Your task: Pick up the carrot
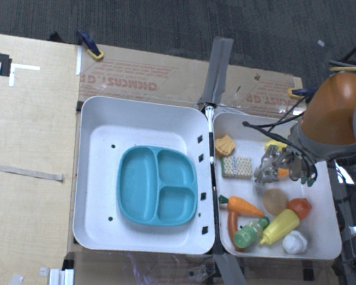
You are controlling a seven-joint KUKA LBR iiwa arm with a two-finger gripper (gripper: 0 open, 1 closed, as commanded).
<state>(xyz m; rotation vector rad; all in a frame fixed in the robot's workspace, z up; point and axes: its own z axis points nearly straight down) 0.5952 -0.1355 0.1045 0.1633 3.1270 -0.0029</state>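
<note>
An orange carrot point(245, 207) with a green stub end lies in the right bin point(242, 253), near its left wall and pointing right. My gripper point(268, 172) hangs over the middle of that bin, above and to the right of the carrot and apart from it. The grey arm with its orange band point(335, 109) reaches in from the right. A small orange piece point(282, 172) shows just beside the gripper; whether anything sits between the fingers is hidden.
The right bin also holds a waffle-like cracker point(225, 145), a speckled sponge block point(236, 167), a tan round piece point(275, 199), a tomato point(300, 207), a yellow bottle point(279, 225), a green bottle point(247, 234), a red chili point(231, 224) and a white ball point(294, 242). A teal divided plate point(158, 185) sits in the left bin.
</note>
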